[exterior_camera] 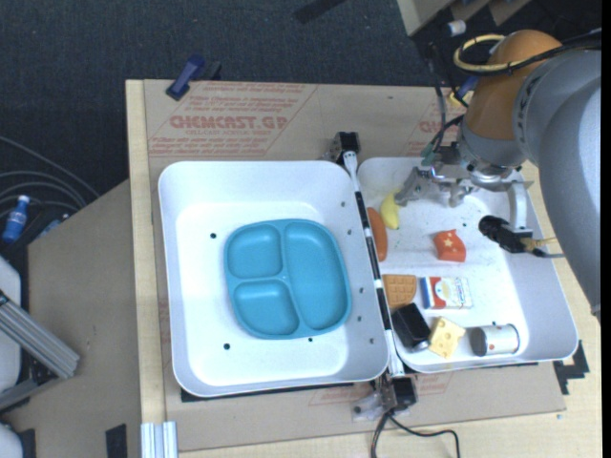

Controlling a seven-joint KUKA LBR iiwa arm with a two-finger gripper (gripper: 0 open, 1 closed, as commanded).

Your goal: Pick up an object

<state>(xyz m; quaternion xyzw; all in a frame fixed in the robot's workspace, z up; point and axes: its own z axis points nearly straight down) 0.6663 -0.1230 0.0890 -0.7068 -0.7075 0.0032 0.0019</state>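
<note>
My gripper (432, 192) hangs over the far end of the right bin (535, 303), under the orange wrist band. Its fingers stand apart with nothing between them. Just left of it lies a small yellow banana-like piece (389, 209), and beside that an orange carrot-like piece (379, 235) rests against the bin's left wall. A red strawberry-like toy (450, 245) sits in the middle of the bin, a little nearer than the gripper. Toward the near end are a tan waffle square (399, 285), a red, white and blue box (446, 293), a black block (411, 324), a yellow cheese wedge (444, 337) and a small can (493, 339).
The left bin (191, 208) holds a blue divided plate (286, 277). The grey arm (563, 113) covers the far right corner of the bench. A black part (498, 230) of the arm's gear juts over the right bin. Cables lie at the left, off the bench.
</note>
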